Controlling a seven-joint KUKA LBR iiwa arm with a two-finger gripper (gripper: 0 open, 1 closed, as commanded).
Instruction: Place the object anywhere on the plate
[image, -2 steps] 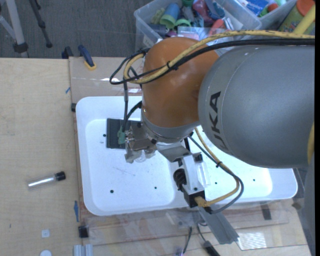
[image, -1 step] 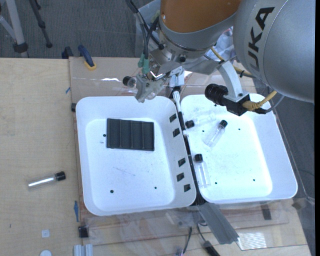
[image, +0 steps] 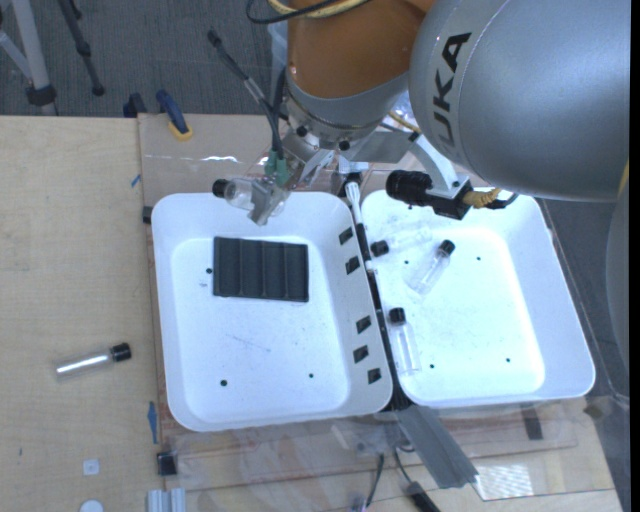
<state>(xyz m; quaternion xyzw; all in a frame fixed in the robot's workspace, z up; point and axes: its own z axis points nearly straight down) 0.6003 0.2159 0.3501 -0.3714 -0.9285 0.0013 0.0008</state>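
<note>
So the gripper (image: 268, 195) sits over the far rim of the left bin (image: 180, 400), around 12 o'clock of that bin, and it's clamped on a clear vial with a black cap (image: 233, 190). The vial lies roughly sideways between the fingers, cap end pointing out toward 9 o'clock, right above the bin's back edge.

The plate (image: 261, 269) is a dark ribbed rectangle lying flat in the upper half of the left bin, just at 6 o'clock from the gripper, with nothing on it.

Over in the right bin (image: 560, 370) there are more clear vials: one tilted near the middle (image: 431, 266), one along the left wall at about 7 o'clock (image: 403, 340), and a faint one near the top left (image: 395, 243).

One more vial (image: 92, 360) lies out on the wooden table (image: 70, 230), well off at 9 o'clock from the left bin.
</note>
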